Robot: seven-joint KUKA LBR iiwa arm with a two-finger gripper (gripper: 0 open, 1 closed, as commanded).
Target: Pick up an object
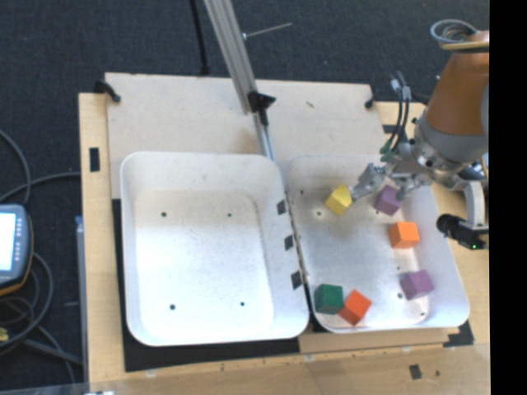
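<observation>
Over right bin [440,299]: gripper [380,186] between yellow block [338,200] and purple block [387,202].
Approach step; finger state cannot tell. Next: centre on one block.

I count six blocks: one yellow block [338,200], two purple blocks [387,201] [417,284], two orange blocks [403,234] [356,306] and one green block [329,297]. I also count two white bins, the left bin [132,179] and the right bin [451,299].

Grey arm [461,130] with a broad orange band, dark cables along its side, metal gripper [380,183]
</observation>
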